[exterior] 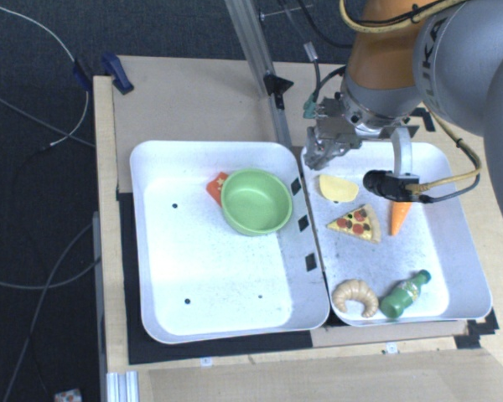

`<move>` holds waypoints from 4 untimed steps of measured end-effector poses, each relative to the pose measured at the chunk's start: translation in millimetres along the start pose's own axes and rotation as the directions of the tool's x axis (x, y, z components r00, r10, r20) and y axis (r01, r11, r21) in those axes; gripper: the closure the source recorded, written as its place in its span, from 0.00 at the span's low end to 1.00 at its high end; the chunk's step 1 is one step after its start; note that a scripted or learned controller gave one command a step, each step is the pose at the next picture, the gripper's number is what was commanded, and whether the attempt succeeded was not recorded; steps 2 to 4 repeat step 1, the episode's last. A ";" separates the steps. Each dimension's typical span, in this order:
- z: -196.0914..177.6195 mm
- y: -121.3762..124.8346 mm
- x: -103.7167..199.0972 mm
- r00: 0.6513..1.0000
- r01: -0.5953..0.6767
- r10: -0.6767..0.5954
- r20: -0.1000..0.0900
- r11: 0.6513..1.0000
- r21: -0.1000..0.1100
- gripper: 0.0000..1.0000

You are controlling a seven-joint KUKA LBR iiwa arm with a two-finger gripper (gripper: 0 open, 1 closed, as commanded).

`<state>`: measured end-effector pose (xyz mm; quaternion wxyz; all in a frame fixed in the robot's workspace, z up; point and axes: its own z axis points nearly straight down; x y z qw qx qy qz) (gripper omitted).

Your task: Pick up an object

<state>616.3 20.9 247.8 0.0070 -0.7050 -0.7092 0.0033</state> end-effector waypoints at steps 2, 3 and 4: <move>16.8 -7.2 52.5 1.000 -0.001 0.001 0.001 1.000 0.001 1.00; 16.8 -7.2 52.5 1.000 -0.001 0.001 0.001 1.000 0.001 1.00; 16.8 -7.2 52.5 1.000 -0.001 0.001 0.001 1.000 0.001 1.00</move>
